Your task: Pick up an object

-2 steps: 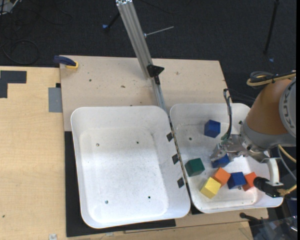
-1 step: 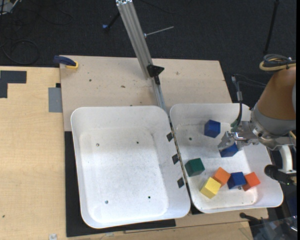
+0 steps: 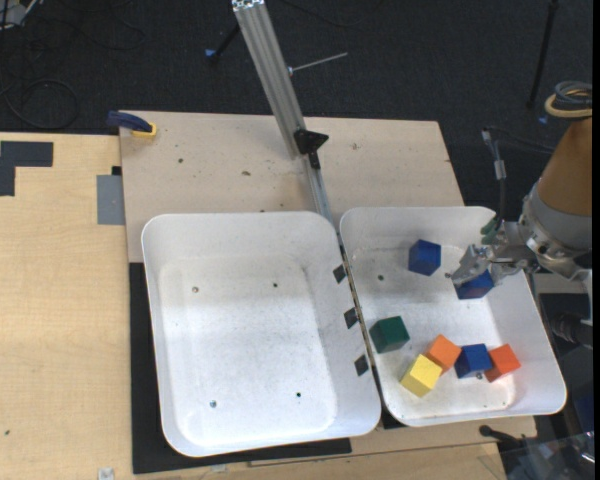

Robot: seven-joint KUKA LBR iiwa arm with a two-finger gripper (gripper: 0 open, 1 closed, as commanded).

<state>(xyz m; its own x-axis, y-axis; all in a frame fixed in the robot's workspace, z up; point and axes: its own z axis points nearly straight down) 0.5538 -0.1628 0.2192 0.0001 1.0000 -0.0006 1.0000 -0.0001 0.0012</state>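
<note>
Dark blue block [image 3: 475, 286]: small matte cube, sits between the fingers of the gripper [image 3: 473, 274], clenched on it, over the right bin [image 3: 540, 353] near its upper right side. Second blue cube [image 3: 425, 257] lies just left of it on the bin floor. Lower down: green cube [image 3: 389, 333], then a tight cluster of yellow [image 3: 421, 375], orange [image 3: 443, 351], blue [image 3: 473, 359], red-orange [image 3: 502, 362]. Left bin [image 3: 240, 338]: shallow smooth white plastic, rounded corners, speckled floor.
</note>
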